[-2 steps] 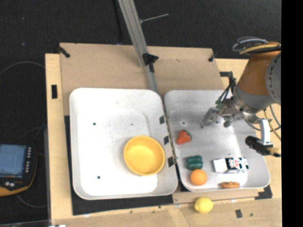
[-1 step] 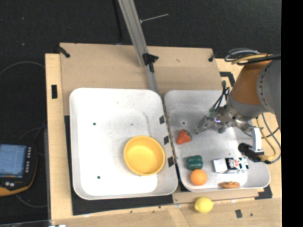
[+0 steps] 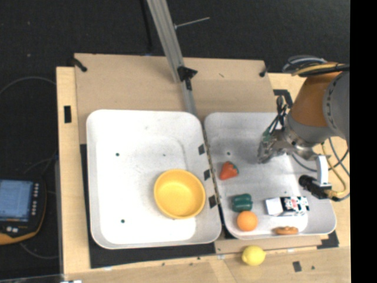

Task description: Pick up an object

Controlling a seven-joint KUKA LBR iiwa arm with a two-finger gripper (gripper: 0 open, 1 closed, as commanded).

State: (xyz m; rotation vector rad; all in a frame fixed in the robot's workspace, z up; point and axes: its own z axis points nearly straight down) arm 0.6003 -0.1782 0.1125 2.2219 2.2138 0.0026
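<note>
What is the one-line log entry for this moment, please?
task: pick up an object | gripper: above right bin | nearest: red object | left bin: yellow bowl

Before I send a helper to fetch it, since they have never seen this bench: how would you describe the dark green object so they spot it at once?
Look in the right-hand white bin, near its lower left part beside the divider. The dark green object lies just above the orange ball and below the red-orange piece. It is the only green, blocky thing there; its neighbours are orange or red.
</note>
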